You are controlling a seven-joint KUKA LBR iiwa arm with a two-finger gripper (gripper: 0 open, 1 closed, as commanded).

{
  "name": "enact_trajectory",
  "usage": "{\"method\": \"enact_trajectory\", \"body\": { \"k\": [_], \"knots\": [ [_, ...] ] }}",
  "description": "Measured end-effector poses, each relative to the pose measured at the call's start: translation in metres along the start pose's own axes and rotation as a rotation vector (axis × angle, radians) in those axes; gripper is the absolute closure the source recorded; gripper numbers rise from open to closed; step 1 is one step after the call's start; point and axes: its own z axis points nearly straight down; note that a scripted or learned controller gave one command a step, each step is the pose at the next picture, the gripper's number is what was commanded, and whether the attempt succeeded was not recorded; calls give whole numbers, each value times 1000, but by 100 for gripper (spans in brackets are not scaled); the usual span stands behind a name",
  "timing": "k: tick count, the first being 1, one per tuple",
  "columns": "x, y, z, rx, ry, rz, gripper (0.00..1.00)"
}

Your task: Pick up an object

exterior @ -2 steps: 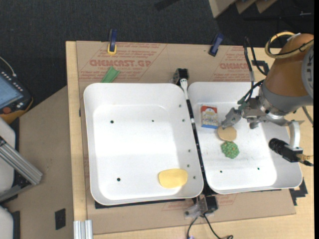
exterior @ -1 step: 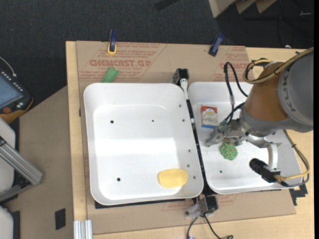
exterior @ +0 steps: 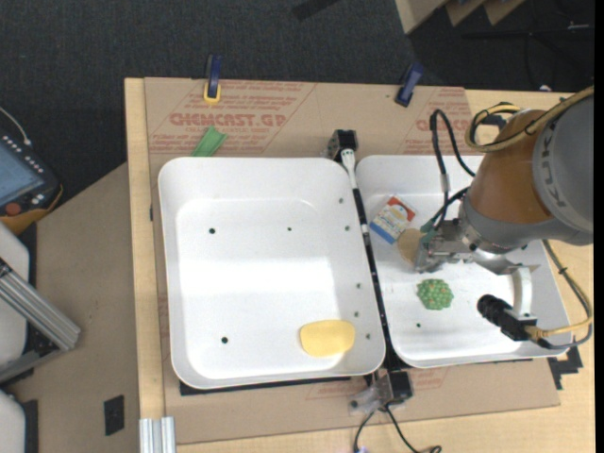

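Gripper low in right bin, betw. tan obj & green ball; grip state unclear.

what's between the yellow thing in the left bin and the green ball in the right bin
In the camera view, the stretch from the yellow object to the green ball crosses only bare white bin floor and the two bins' adjoining rims.

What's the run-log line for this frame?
arm: over right bin | claw: low by tan object | green ball: free | yellow object: left bin
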Motion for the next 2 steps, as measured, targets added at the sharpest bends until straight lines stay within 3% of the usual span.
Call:
{"method": "enact_trajectory", "body": {
  "k": [1,2],
  "knots": [
    [52,63,-112,-16,1,-10,100],
    [48,28,-99,7,2,0,100]
  ]
}}
